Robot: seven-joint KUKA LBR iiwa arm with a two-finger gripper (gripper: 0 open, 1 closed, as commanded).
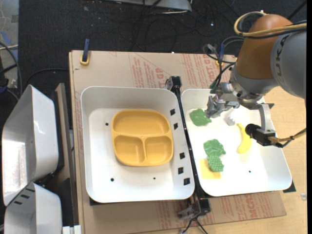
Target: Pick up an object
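Observation:
The right bin (273, 172) holds a flat green piece (199, 117) at its upper left, a knobbly green object (214, 154) near the middle, a yellow flat piece (208, 171) under it, and a yellow banana-like object (243, 141) to the right. My gripper (215, 108) hangs over the upper part of this bin, just right of the flat green piece and close above it. Nothing shows between its fingers.
The left bin (97, 177) holds a yellow divided tray (142, 136). A black divider (182, 130) runs between the two bins. The arm's body (263, 52) looms over the right bin's upper right corner, with a black cable fitting (257, 133) near the banana-like object.

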